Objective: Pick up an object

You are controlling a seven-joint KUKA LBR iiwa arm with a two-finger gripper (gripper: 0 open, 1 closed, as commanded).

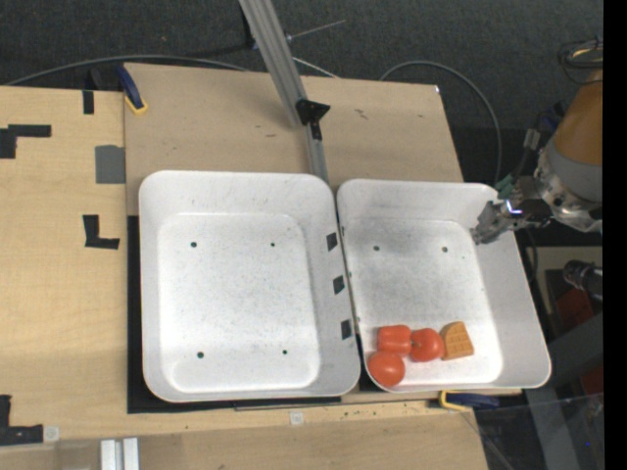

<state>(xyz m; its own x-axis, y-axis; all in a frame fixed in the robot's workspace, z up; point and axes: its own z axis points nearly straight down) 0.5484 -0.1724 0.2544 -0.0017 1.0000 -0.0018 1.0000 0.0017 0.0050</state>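
Three red tomato-like pieces lie together at the front of the right bin, one of them up on the front rim. An orange-tan biscuit-like piece rests just right of them. My gripper hangs over the right bin's far right rim, well behind the objects, with nothing seen in it. Its dark fingertips point down and left.
The left bin sits beside the right one on the wooden bench. A slanted metal rod comes down from the top to the gap between the bins. Black tape marks and a blue-yellow clamp lie at the left.
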